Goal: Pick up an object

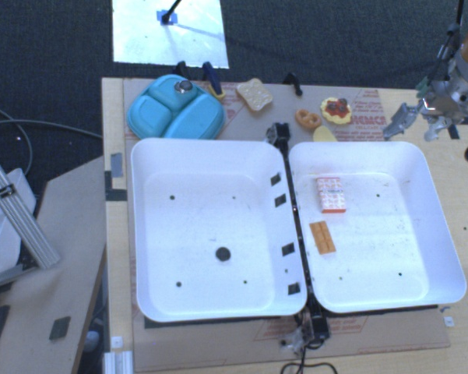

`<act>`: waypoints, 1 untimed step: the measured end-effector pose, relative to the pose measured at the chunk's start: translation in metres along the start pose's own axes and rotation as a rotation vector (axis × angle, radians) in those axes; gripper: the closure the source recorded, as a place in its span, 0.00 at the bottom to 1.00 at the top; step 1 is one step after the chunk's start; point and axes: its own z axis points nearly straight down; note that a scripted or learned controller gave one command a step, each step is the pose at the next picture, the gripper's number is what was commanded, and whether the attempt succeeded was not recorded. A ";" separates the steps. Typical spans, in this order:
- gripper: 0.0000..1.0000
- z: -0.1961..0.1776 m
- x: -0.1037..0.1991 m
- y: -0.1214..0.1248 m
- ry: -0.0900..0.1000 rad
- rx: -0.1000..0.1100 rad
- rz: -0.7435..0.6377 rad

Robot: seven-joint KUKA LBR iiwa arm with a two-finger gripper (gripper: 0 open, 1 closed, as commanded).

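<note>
In the right bin (444,232) lie two objects: a red-and-white packet (331,194) near the left wall, and an orange bar (322,237) just below it. A small dark disc (223,253) rests in the left bin (152,209). My gripper (417,125) hangs over the bench just behind the right bin's back rim, at the far right, well away from the packet. It is open, its fingers spread, with nothing between them.
Behind the bins on the bench lie a blue divided plate (175,109), a slice of toy toast (255,94), a pretzel (307,118), a small tart (336,109) and a yellow piece (324,134). A black divider strip (290,209) runs between the bins.
</note>
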 end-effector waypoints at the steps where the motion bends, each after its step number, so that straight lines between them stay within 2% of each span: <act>1: 0.00 0.107 -0.006 -0.075 0.004 0.015 0.006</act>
